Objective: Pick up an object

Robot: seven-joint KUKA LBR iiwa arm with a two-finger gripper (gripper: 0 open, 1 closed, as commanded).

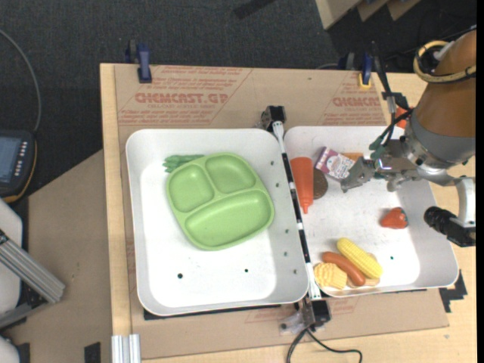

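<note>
Overhead slanted view of the surface, a cardboard-topped bench with two white bins side by side.

Left bin: a green divided plate with three compartments, lying near the middle. A small green leafy piece touches its upper-left edge.

Right bin: an orange carrot lies along the left wall, lengthwise, next to the divider between bins. Just right of its upper end sits a small purple and white packet, with a dark round item partly tucked under it; cannot tell what that is. A red piece, strawberry-like, lies alone toward the right side. At the near edge, a cluster: yellow corn cob, a reddish sausage-shaped piece touching it, and a pale ridged slice against the bin's front-left corner.

Arm enters from the right, orange band above the grey wrist. Gripper sits low over the upper part of the right bin, just beside the packet's right edge, fingers pointing left. Whether the fingers are spread or closed: cannot tell at this angle; nothing is visibly between them. Contact with the packet also unclear. Strawberry-like piece lies apart, below the gripper.
</note>
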